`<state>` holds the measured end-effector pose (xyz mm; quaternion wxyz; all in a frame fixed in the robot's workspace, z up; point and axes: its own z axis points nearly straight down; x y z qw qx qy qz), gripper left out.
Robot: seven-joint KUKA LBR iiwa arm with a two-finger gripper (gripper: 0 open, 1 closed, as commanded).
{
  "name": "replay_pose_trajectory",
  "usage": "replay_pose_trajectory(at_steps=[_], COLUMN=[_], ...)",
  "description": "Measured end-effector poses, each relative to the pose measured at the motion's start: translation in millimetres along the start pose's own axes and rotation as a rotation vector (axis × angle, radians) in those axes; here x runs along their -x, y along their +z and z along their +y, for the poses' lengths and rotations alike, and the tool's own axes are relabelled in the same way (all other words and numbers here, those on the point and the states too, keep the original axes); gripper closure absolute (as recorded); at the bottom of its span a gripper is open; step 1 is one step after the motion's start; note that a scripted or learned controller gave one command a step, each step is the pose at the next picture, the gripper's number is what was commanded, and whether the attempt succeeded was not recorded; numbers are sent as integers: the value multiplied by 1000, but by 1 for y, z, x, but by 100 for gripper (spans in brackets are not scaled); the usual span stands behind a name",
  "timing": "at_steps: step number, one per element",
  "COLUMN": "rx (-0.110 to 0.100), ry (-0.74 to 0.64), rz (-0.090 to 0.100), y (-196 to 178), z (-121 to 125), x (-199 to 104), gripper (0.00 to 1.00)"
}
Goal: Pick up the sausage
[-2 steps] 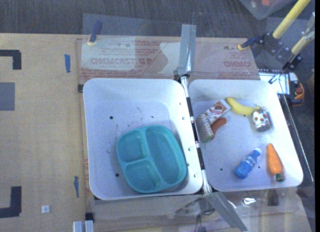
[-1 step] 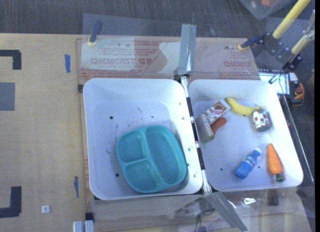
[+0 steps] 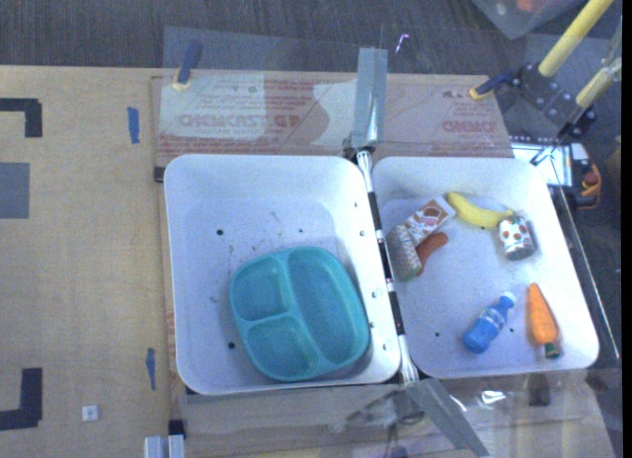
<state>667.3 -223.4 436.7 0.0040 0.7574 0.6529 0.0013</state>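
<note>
Sausage (image 3: 432,245) lies in right bin (image 3: 563,249), touching grey can (image 3: 404,252), near banana (image 3: 478,211). Gripper jaws: state cannot be told; nothing seen held.

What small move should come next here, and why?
Probably bring the arm in over the right bin and lower toward the sausage. It lies near that bin's left wall, touching a grey can and just below a snack packet, so a descent on its free right end looks safest.
</note>
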Motion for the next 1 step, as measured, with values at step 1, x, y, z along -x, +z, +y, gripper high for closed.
replay_pose_trajectory(at_steps=[1], rx=[-5], ry=[36], rz=[1], y=[0], z=[-1], x=[-6], gripper=[100])
